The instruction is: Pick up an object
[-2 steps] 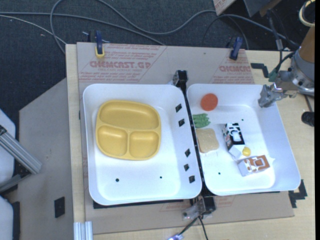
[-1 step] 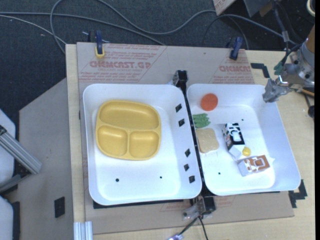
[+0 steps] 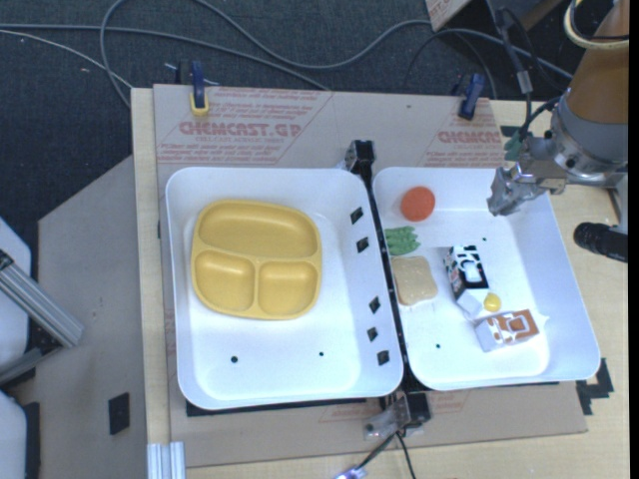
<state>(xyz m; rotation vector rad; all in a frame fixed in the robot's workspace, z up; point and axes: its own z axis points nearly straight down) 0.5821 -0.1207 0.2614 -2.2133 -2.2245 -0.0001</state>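
Objects in the right bin (image 3: 559, 297) all lie untouched: nothing is picked yet. Claw (image 3: 502, 200) hovers at the bin's upper right, its grip unreadable, near the orange ball (image 3: 418, 203).

The arm (image 3: 599, 98) runs off the right edge; the claw's (image 3: 507, 194) grip looks blurred.

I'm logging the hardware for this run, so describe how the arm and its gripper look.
The arm is grey metal with a broad orange band above the wrist. Dark cables loop along it near the bench's far right corner. It narrows to a silver-grey wrist collar, and below that sits a small metallic grey gripper with a blocky body. No readable markings can be made out on either.
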